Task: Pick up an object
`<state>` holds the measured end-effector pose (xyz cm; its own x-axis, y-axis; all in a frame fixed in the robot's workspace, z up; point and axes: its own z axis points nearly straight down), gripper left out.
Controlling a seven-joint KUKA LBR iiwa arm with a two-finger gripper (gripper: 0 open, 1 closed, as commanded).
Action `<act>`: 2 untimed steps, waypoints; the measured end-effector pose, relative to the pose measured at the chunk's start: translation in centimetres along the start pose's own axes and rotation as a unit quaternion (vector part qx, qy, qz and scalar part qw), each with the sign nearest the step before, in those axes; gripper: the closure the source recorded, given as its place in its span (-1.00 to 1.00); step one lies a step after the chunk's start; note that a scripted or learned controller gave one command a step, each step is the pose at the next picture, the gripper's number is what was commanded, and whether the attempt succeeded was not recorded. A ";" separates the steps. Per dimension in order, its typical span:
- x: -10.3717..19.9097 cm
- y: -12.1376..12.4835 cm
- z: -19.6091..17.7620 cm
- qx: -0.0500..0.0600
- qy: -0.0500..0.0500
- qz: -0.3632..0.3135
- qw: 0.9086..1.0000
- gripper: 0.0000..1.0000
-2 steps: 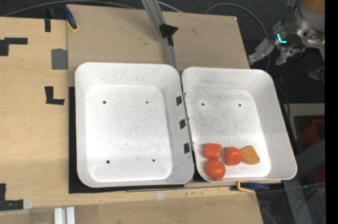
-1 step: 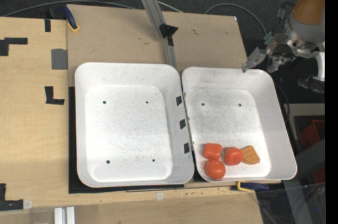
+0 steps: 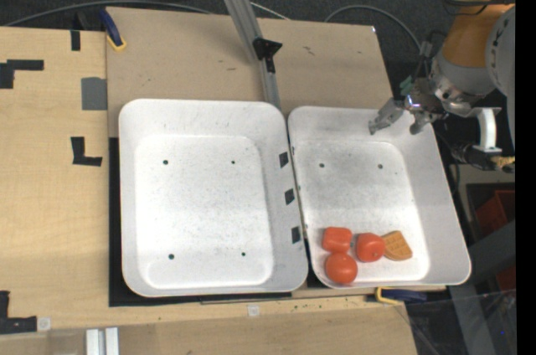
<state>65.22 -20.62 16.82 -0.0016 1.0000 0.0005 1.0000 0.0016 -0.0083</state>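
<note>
the tabletop [image 3: 50,203] is pale wood with black tape marks and a grey patch on its left part, and a blue-and-yellow clamp [image 3: 112,30] sits at the far edge of a brown board [image 3: 184,60] beyond the bins. the left bin [image 3: 201,194] is white and shallow, speckled with dark flecks and showing four small dark dots on its floor. a grey metal rail [image 3: 239,6] runs at a slant from the top of the view down to the seam between the bins, with a black bracket on it. the right bin [image 3: 368,177] lies just beside the left one, their rims touching along the middle where small black clips sit. in its near part three red pieces are bunched together: one red piece [image 3: 337,239] at the left, a second [image 3: 341,268] just in front of it against the near wall, and a third [image 3: 369,247] touching them on the right. an orange-brown piece [image 3: 397,245] lies just right of the third, touching it. the tool [image 3: 402,119] hangs over the far right corner of the right bin, well apart from the pieces, its two fingers spread with nothing between them. the arm [image 3: 473,35] reaches in from the right, its orange band at the top right corner.
</note>
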 end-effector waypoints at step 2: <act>-0.1 0.8 3.4 -0.003 -0.001 -0.001 1.000 1.00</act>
<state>65.94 -20.69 13.46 -0.0041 1.0000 -0.0019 1.0000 0.0041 -0.0023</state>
